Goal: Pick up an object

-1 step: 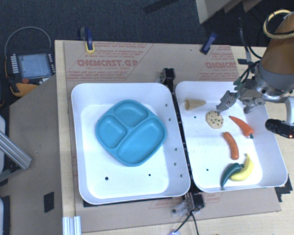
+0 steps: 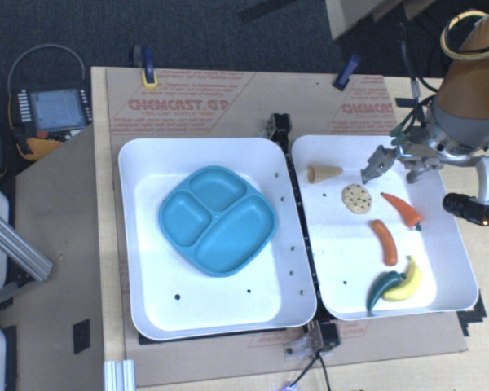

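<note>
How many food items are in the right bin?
5. A cone at the top left, a cookie below the gripper, a red pepper, a sausage, and a banana at the bottom.

Blue divided plate in a white bin; tan cone, speckled beige cookie, orange-red pepper, orange sausage, yellow banana, dark green pepper.
</note>
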